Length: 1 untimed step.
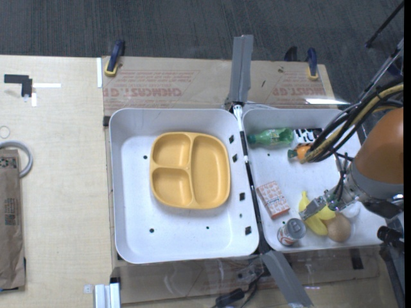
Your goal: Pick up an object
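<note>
In the left bin [125,191] your widest open floor runs along the 6 o'clock side, below the yellow divided plate [191,170], which fills the middle. The right bin [257,124] is tight: the green bottle [271,136] blocks 12 o'clock, the red-and-white box [273,199] sits at 9, the can [292,231] at 7, and the banana [316,215] and brown egg-like item [339,228] crowd 5. Bare floor lies between bottle and box. The arm [379,165] and its cables [340,130] close the 3 o'clock side
</note>
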{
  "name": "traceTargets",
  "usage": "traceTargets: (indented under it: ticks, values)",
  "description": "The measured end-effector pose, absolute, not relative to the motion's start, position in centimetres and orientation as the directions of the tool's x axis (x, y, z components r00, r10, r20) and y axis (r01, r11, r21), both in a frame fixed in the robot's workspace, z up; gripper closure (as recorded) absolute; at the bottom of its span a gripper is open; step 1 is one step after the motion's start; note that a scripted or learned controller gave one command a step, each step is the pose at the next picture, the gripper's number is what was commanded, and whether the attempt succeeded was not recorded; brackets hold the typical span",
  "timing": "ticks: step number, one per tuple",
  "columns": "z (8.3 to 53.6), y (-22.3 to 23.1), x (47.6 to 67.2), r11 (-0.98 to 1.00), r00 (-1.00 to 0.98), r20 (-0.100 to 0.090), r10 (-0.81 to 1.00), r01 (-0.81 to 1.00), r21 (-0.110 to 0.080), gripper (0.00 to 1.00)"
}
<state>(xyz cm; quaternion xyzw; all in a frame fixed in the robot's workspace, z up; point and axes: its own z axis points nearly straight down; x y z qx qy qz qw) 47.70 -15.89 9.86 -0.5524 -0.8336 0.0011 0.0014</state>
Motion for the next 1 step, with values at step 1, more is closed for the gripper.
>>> traceTargets:
  ticks: [1]
  values:
    - [19.85,-7.50,51.81,0.144,-0.144,-0.001,0.990,0.990,-0.005,1.00]
